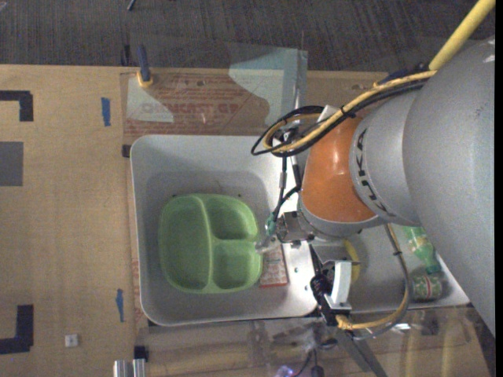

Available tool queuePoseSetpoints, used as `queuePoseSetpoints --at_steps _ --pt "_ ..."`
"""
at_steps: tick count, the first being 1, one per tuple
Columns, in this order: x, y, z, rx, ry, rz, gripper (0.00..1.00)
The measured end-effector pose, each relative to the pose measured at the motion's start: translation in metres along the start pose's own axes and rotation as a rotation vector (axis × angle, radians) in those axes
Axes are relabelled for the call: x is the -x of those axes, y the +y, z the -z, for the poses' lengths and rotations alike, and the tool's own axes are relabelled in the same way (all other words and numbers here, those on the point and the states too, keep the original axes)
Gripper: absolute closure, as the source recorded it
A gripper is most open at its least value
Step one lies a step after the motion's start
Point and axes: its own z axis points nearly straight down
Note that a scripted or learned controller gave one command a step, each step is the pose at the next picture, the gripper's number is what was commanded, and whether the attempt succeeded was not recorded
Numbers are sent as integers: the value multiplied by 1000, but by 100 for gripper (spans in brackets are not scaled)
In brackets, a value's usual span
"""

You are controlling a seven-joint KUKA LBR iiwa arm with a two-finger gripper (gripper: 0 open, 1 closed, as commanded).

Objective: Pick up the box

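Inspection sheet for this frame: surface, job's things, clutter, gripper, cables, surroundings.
Surface: white bin on a tan bench; a second bin lies under the arm.
Job's things: a small flat box with red print lies by the green tray's right edge, partly hidden by the wrist.
Clutter: green divided tray in the left bin; a green bottle and a can in the right bin.
Gripper: gripper sits at the tray's right edge; finger state cannot be told.
Cables: yellow and black cables loop over the orange band; another loop hangs below the wrist.
Surroundings: blue tape on the bench; dark floor beyond.
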Motion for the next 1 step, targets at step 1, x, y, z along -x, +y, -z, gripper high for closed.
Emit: queuePoseSetpoints --at_steps 1 --pt "0 0 0 0 -1 9 0"
